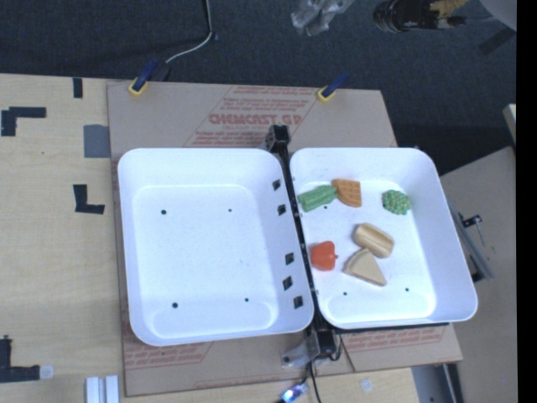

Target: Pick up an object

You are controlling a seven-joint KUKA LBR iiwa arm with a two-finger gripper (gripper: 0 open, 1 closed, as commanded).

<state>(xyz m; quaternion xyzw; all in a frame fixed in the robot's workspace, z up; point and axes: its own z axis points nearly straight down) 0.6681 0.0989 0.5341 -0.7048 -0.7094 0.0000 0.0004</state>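
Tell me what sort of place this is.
Likely a robotics lab bench set up for grasping trials: two white bins clipped side by side on a cardboard sheet, toy food pieces such as a green one, and a gripper above.

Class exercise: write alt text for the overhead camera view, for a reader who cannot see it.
Two shallow white bins sit side by side; the right bin holds six small toy foods, while the gripper hangs blurred above the bench's far edge.
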